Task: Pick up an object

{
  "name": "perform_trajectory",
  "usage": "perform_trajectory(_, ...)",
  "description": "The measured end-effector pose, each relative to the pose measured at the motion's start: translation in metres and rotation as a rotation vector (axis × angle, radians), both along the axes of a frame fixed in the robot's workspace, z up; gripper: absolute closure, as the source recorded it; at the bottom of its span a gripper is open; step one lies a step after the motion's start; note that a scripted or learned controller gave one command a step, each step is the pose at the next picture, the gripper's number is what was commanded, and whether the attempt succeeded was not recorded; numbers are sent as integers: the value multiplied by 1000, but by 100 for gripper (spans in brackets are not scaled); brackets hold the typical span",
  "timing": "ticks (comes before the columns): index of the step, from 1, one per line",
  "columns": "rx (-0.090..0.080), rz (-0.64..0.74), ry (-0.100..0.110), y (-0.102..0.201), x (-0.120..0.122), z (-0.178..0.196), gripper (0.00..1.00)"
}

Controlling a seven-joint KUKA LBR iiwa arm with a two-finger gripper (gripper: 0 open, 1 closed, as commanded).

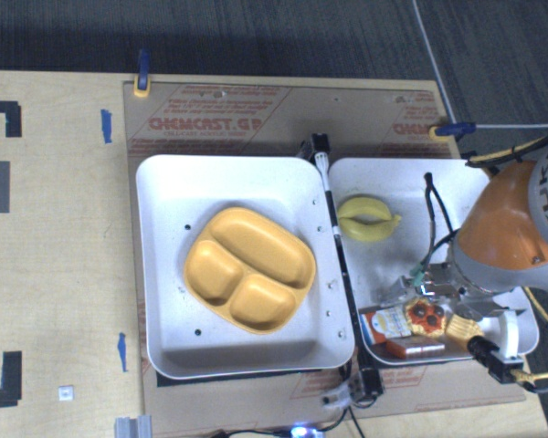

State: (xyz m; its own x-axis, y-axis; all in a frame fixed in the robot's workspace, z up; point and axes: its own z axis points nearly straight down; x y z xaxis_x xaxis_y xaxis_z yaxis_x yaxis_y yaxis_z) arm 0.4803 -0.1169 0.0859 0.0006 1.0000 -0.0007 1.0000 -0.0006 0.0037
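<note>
Camera view showed the arm [511,222] reaching from the right, low over the right bin [393,176], its hand [426,290] hanging just above a flat red-and-white packet [404,325] in the near corner, apparently the pick target. Whether the hand was released or clenched could not be told; wrist and cabling hid it. A yellow banana-shaped toy [367,218] lay well apart at the bin's far end. The left bin [160,245] carried a yellow divided tray [248,267], plainly outside the arm's working area.

Claw [422,286] fingers beneath wrist, unreadable.
</note>
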Motion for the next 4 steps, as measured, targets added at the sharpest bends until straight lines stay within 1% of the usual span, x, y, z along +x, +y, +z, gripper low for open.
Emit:
perform_trajectory(1,-3,-1,-6,-1,2,11,100)
perform_trajectory(2,-3,-1,-6,-1,2,11,0)
perform_trajectory(3,-1,1,-1,24,0,0,0)
perform_trajectory(4,-3,0,-7,23,2,11,100)
